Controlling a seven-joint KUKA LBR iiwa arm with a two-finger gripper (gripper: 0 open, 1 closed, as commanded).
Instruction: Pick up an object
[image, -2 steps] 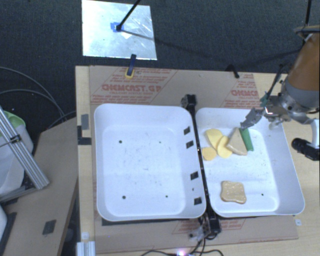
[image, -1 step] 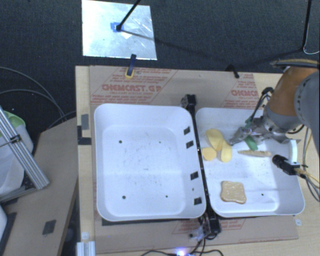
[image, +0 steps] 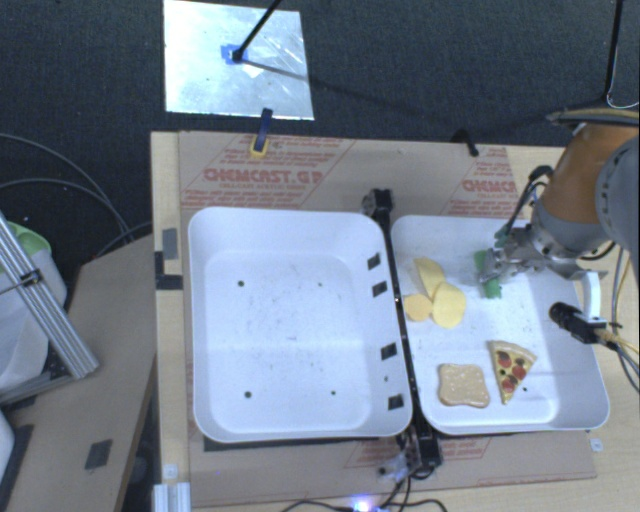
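Jaws of the gripper seem clamped on a green piece, lifted beside the yellow chips, though I cannot tell for sure.

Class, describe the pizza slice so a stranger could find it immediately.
Look in the right-hand bin, toward its near edge. The pizza slice lies there beside the toast. It alone is triangular, with red toppings.

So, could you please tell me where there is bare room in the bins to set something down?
The left bin has a bare floor from wall to wall. In the right bin, free patches lie between the toast and the yellow chips, and above the chips. It is crowded near the pincer, over a green piece, and by the pizza slice.
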